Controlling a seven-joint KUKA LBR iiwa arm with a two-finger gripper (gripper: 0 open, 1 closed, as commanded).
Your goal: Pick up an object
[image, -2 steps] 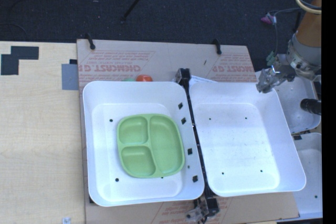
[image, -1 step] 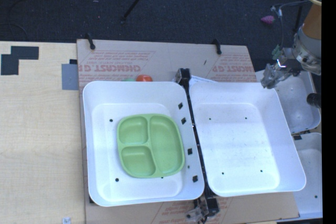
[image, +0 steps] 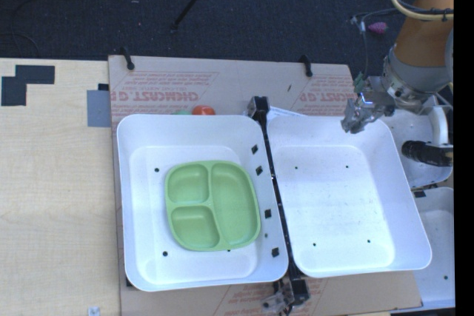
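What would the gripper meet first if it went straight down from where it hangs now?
Probably the right bin: the gripper hangs above its far right corner, likely meeting the rim or floor there, though depth is unclear.

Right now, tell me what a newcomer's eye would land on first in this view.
First, the green divided plate, lying flat in the left bin, the one bright shape against white. Next, the arm's orange band at upper right, with the claw over the far right corner of the right bin. A small orange-red object sits on the cardboard behind the left bin.
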